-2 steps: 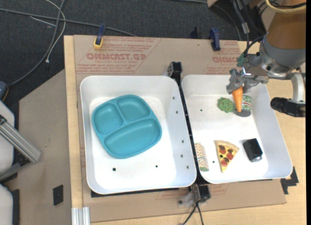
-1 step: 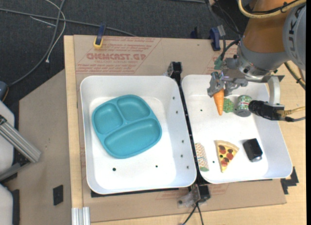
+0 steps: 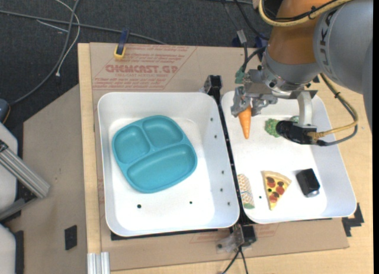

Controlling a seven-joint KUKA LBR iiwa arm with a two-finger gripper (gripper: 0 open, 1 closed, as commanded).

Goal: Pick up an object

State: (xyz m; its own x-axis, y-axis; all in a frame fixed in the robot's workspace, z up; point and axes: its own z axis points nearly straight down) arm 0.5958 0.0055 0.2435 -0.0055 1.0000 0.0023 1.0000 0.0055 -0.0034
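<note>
Two white bins sit on a cardboard-topped bench. Near the right bin's [image 3: 334, 205] upper-left corner, the gripper [image 3: 246, 108] clenches the thick end of a toy carrot [image 3: 245, 123], tip downward. It looks light, rigid and smooth, best gripped at that wide top.

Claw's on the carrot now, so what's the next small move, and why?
Probably a short straight lift: the claw appears closed on the carrot at its top end, with the tip hanging down toward the right bin. Raising it would test whether the grip holds.
</note>
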